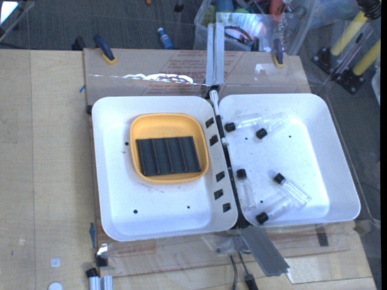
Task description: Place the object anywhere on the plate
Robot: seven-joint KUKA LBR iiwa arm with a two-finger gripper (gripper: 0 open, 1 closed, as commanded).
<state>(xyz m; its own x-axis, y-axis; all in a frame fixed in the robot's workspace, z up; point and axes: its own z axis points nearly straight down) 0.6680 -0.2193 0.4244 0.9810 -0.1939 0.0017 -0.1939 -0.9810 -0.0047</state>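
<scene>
A yellow plate (167, 120) with rounded corners sits in the left white bin (118, 192), toward its back. A black rectangular ridged object (168, 156) lies flat on the plate, covering most of its floor. In the right white bin (317, 144) lie several clear vials with black caps: one near the back (266, 123), one at the right (292, 190), one at the front (275, 208), and one along the left wall (244, 186).
A divider with black clips (219, 162) runs between the two bins. A clear plastic crate of mixed items (260, 14) stands behind the bins. Blue clamps (104, 48) hold a sheet at the bench's back edge. Wooden bench surface lies to the left.
</scene>
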